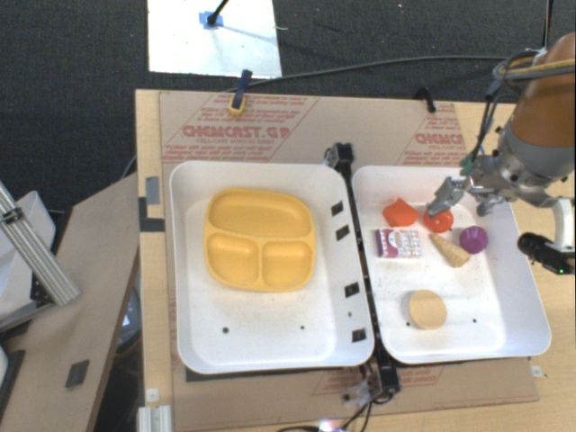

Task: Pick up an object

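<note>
In the right bin [513, 322] lie several small objects: an orange piece [400, 212], a red round one [439, 223], a purple ball [473, 238], a tan wedge [454, 251], a small pink-and-white box [398, 243] and a tan disc [427, 310]. My gripper [461, 207] hangs over the bin's upper middle, open, fingers spread. Its left finger [445, 196] slants down to the red object's top edge. Nothing sits between the fingers.
The left bin [193, 331] holds a yellow divided plate [260, 238]. A ridge with black clips [358, 259] joins the two bins. A black fitting [544, 252] juts over the right bin's right rim.
</note>
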`<state>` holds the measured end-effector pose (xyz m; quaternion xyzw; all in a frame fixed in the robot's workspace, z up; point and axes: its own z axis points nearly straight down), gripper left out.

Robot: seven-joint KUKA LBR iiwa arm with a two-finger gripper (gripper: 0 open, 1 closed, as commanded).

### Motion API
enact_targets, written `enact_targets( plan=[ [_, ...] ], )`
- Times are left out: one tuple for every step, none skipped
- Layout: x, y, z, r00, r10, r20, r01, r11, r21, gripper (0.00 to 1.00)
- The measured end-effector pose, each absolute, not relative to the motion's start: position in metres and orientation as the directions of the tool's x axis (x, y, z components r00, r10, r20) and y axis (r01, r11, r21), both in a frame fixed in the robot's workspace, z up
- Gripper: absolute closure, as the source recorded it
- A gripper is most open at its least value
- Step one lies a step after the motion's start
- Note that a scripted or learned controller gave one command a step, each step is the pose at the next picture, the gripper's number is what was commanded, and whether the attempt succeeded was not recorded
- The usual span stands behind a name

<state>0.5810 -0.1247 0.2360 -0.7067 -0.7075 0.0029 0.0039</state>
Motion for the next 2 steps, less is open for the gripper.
enact_targets(
  plan=[
    [0.583,-0.124,0.242,-0.003,1.0,0.0,1.0,0.003,0.001,0.0],
    [0.592,-0.128,0.186,-0.002,1.0,0.0,1.0,0.002,-0.001,0.0]
  ],
)
